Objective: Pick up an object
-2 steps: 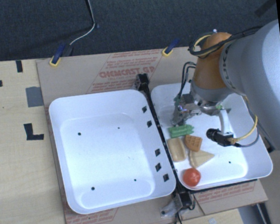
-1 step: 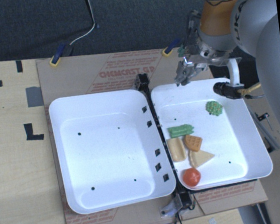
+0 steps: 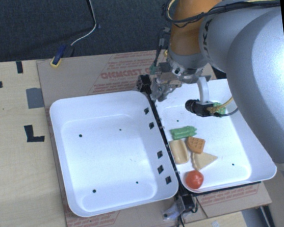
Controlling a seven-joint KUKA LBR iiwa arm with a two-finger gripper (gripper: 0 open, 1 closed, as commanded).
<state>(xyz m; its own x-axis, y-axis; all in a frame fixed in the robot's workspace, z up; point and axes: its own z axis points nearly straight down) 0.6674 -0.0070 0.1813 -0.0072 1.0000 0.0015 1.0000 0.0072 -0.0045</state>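
1. Two white bins sit side by side on a cardboard sheet (image 3: 127,73) on the bench (image 3: 13,152); left bin (image 3: 105,151) shows bare white floor with small dark dots.
2. Right bin (image 3: 227,141) holds five small items, clustered at its left side near the shared divider.
3. Green item (image 3: 184,131) lies flat, long axis running left-right, topmost in the cluster.
4. Tan block (image 3: 178,151) is just below it, long axis pointing up-down along the divider.
5. Orange-brown piece (image 3: 196,144) is just right of the tan block, touching or nearly so; cannot tell which.
6. Pale wedge (image 3: 204,160) sits below that, its point aimed right.
7. Red round item (image 3: 193,179) is nearest the front rim, just below the wedge.
8. Tool (image 3: 162,87) hangs over the back end of the divider, above the cluster and apart from it; dark, cluttered, fingers not resolvable, so cannot tell how open it is or whether it grips anything.
9. A black fitting with yellow-green wires (image 3: 205,107) hangs over the right bin's back part.
10. Grey arm (image 3: 255,71) covers the right bin's back-right corner and is cut off at the frame edge.
11. Item identities are hard to make out; too small.
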